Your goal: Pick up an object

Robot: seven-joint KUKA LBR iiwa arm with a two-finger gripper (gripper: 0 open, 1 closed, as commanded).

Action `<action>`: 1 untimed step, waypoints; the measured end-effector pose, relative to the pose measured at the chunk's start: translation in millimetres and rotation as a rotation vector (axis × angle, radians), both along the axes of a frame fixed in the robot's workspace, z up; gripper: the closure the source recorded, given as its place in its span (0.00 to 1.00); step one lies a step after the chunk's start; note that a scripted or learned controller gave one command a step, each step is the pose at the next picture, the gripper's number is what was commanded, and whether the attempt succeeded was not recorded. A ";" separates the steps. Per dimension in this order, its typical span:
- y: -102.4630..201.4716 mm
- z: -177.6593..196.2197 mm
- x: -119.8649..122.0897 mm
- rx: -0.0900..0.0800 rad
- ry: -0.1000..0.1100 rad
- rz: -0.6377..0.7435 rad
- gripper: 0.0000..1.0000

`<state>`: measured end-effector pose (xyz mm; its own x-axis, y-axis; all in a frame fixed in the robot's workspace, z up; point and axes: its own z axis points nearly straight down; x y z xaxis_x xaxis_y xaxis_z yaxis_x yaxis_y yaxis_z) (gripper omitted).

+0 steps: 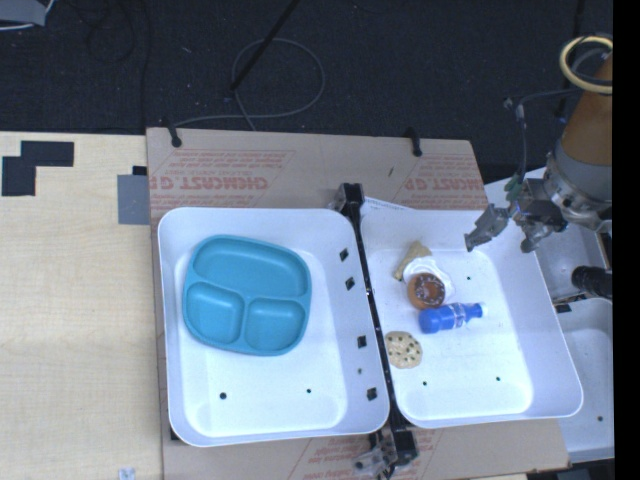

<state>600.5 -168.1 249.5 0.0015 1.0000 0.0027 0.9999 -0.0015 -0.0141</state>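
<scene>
The right bin (pixel 520 388) holds a blue bottle (pixel 449 316) lying on its side, a brown doughnut-like piece (pixel 427 290) on a white wrapper, a tan wedge (pixel 410 259) behind it, and a round cookie (pixel 403 349) near the bin's left wall. My gripper (pixel 506 230) hangs over the bin's far right corner, above and to the right of these objects. Its two fingers (pixel 483 231) are spread apart with nothing between them.
A blue divided plate (pixel 245 295) lies in the left bin (pixel 260 408). A black divider (pixel 362 308) runs between the bins. Both bins rest on a cardboard sheet (pixel 300 173). Cables lie on the dark floor behind.
</scene>
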 end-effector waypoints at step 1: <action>-0.1 7.4 2.3 -0.003 -0.013 0.002 0.00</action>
<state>602.8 -168.2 256.9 -0.0003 1.0000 0.0000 1.0000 0.0003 -0.0011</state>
